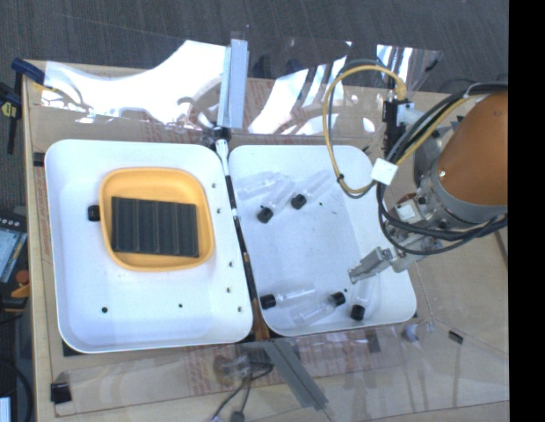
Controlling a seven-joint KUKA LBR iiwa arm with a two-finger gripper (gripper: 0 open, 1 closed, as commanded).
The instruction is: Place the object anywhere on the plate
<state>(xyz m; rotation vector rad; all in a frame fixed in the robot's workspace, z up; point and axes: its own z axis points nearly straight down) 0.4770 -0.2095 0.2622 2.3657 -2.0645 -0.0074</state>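
Gripper [367,265] sits low in the right bin [391,170], can't tell what it's doing. Clear vials with black caps [280,192] lie up top and along the bottom edge [301,304]. Yellow plate [156,219] waits in the left bin [66,236]. Worry: see-through tubes could roll or slip out mid-carry

plate [155,218] in left bin [70,306] | vials [281,202] in right bin [378,161] | gripper [371,265] over right bin
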